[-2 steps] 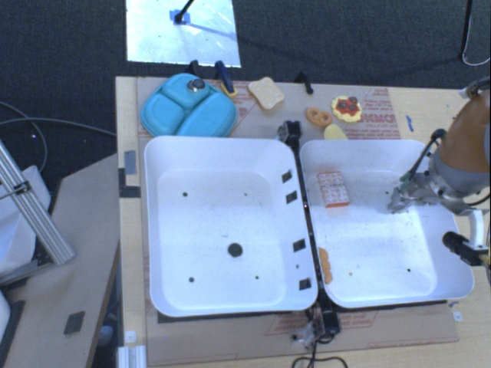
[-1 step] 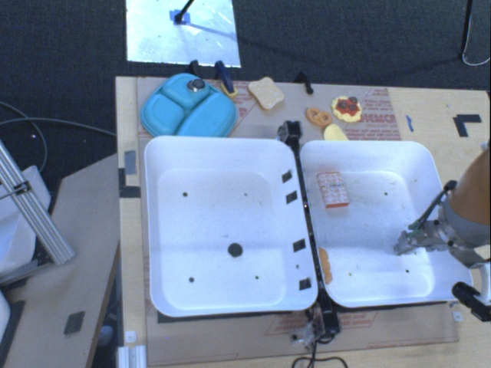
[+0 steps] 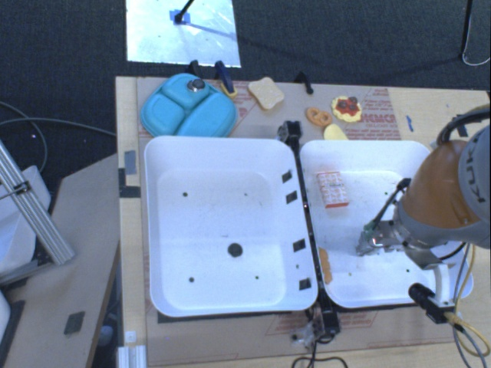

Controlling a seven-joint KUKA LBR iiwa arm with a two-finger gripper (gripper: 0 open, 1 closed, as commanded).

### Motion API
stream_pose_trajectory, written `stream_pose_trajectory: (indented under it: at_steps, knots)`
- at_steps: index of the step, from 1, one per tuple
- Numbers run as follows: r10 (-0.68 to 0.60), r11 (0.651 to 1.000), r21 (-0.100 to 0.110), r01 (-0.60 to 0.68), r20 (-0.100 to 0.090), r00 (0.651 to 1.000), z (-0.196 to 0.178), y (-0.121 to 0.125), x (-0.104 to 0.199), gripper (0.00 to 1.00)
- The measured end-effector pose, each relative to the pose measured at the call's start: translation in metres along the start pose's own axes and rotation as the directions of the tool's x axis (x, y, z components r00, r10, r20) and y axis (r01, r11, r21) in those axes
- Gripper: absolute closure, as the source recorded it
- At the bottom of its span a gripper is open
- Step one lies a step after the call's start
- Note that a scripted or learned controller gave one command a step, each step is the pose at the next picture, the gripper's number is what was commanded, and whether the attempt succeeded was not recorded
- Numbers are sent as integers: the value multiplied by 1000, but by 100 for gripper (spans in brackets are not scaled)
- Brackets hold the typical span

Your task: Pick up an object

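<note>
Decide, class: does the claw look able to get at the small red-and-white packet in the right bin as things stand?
Probably yes. The claw hangs inside the right bin, and the packet lies flat on the bin floor with bare white floor between them.

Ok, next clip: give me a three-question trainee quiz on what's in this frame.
1. True or false: the small printed packet lies in the right bin.
2. Multiple choice: the blue plate sits (a) in the left bin, (b) on the bench behind the left bin, (c) in the right bin.
3. Fill in: the gripper hangs over the ___ bin.

Key: 1 true; 2 b; 3 right.
</note>
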State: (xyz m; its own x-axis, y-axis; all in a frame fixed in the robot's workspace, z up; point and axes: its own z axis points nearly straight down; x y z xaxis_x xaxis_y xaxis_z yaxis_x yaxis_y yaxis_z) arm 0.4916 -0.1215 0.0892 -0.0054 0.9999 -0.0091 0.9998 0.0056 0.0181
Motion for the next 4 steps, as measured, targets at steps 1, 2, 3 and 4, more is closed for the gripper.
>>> stream_pose_trajectory:
  at_steps: [1,2,3,4]
  knots:
    - [2,1000,13,-2,-13,1000,2,40,-38,100]
    - [-4,1000,14,4,-12,1000,-100,-4,61,100]
    - [-2,1000,11,2,-10,1000,-140,0,85,100]
    - [-1,1000,20,2,-11,1000,-94,-3,123,100]
